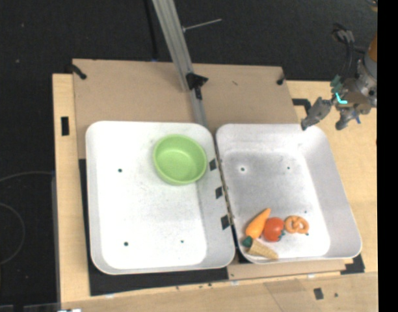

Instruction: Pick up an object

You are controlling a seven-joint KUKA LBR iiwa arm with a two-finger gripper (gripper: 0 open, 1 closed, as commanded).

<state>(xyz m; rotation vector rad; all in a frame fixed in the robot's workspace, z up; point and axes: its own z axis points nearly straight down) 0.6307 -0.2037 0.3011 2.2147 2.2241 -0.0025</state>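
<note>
On tan bench (66, 174), white bins (108, 194).

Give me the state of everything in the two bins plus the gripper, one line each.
green bowl: upright, in the left bin, near its top right corner.
carrot: lying tilted in the right bin, touching the tomato.
tomato: between the carrot and the pretzel.
pretzel: lying flat.
ice cream cone: on its side at the bin's lower edge.
gripper: open, above the right bin's upper right corner, holding nothing.
</note>
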